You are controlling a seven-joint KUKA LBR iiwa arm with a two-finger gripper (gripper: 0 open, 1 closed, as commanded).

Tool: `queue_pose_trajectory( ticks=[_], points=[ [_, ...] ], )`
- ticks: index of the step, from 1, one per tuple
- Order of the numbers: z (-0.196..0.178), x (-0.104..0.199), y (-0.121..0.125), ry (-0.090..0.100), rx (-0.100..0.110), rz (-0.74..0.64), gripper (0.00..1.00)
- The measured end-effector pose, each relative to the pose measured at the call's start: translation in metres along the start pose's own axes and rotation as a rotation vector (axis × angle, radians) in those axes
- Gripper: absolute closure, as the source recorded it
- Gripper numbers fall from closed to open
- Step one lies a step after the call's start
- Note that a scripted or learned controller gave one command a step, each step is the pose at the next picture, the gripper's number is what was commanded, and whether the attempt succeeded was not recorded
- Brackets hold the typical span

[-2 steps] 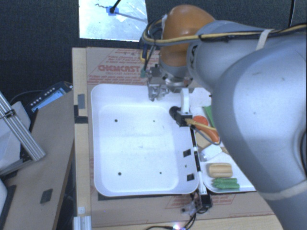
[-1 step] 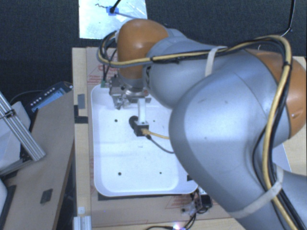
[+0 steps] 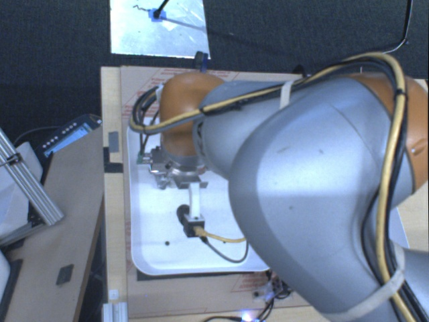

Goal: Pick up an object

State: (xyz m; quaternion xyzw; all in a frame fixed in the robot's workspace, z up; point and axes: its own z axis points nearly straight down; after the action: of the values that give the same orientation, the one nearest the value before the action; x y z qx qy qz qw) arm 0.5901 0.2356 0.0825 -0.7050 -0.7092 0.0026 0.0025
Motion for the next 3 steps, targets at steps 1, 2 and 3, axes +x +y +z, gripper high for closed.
queue_pose_trajectory(
  ticks=[1, 2, 3],
  points=[
    [-0.001, -0.061, -0.035, -0.001, -0.002, 0.008, 1.0],
    [-0.204, -0.008, -0.006, 0.009, -0.026, -0.002, 1.0],
    [-0.37, -0.001, 0.036, 0.007, -0.027, 0.0, 1.0]
  ],
)
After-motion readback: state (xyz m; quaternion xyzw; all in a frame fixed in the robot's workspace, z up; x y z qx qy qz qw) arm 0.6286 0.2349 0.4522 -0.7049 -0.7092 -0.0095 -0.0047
